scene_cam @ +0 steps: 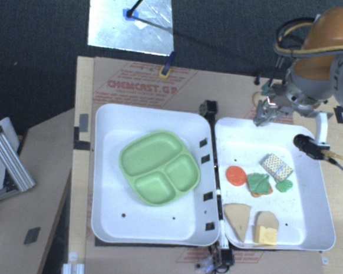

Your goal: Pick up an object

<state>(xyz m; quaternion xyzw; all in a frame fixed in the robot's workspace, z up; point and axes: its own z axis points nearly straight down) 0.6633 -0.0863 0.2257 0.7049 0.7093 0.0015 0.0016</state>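
Divided plate (159,167) in left bin (110,123) — toy foods (261,185) in right bin (315,192).

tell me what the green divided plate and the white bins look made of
Green divided plate: looks like molded plastic, matte, one even pale green with soft rounded ridges. Left bin and right bin: probably thin formed plastic, smooth with a slight sheen and rounded corners, though coated metal can't be ruled out.

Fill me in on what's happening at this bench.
A grey robot arm with an orange band reaches in from the right, its gripper above the far edge of the right white bin, holding nothing visible. That bin contains small toy foods: a round red-orange piece, a green leafy piece, a patterned square block, a tan wedge and a yellow cheese block. The left white bin holds a green divided plate.
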